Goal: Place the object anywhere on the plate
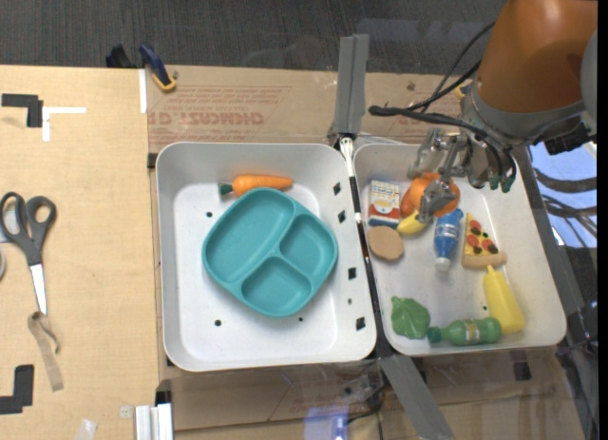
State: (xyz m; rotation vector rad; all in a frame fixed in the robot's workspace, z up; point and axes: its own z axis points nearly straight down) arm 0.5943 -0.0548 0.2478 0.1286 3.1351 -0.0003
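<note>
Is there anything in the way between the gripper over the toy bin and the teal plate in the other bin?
Only the bins' adjoining walls lie between the gripper and the teal plate. A toy carrot sits just beyond the plate's far edge, off the direct line.

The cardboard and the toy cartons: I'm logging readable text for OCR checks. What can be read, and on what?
Cardboard sheet: red print, upside down and mirrored, too blurred to read.
Small carton: coloured label, too small to read.
Blue bottle: label unreadable.
Green bottle: label unreadable.

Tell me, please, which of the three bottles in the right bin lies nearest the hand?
The small blue-and-white bottle, lying just below the hand. The yellow bottle and green bottle lie farther off, toward the bin's near edge.
</note>
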